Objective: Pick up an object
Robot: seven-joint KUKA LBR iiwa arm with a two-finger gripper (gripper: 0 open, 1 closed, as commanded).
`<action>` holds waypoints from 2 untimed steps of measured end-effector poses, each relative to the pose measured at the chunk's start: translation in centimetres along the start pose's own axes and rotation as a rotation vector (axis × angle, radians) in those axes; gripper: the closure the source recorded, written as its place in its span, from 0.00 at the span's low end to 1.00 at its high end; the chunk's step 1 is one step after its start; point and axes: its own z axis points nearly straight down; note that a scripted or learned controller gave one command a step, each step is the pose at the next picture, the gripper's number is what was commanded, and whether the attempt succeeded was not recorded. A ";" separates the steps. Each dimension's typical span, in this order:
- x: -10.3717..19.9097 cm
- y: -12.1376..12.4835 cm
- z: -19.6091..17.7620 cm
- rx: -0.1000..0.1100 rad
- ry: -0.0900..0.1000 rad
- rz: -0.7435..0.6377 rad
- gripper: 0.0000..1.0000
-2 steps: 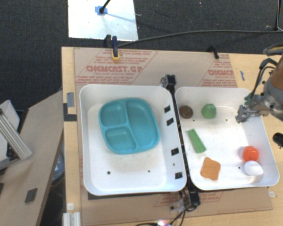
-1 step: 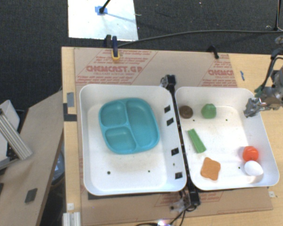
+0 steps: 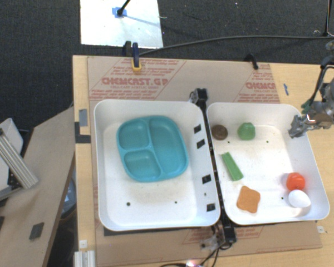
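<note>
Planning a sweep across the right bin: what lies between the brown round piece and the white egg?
In the camera view, the green stick lies near that line between brown piece and egg; otherwise bare bin floor.

Dark, perhaps carpeted floor [image 3: 33, 38]; wooden bench [image 3: 80, 166].

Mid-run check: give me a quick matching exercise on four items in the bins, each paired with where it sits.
Things:
1. teal divided plastic plate
2. round green ball
3. white egg-shaped object
4. flat orange piece

Places:
A. right bin, near right corner
B. left bin, middle
C. right bin, far side, beside the round brown piece
D. right bin, near edge, left of centre

Pairs: 1-B, 2-C, 3-A, 4-D
</note>
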 end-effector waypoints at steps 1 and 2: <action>5.5 0.4 0.7 0.001 0.002 -0.003 1.00; 10.5 -0.7 0.0 0.001 0.002 -0.004 1.00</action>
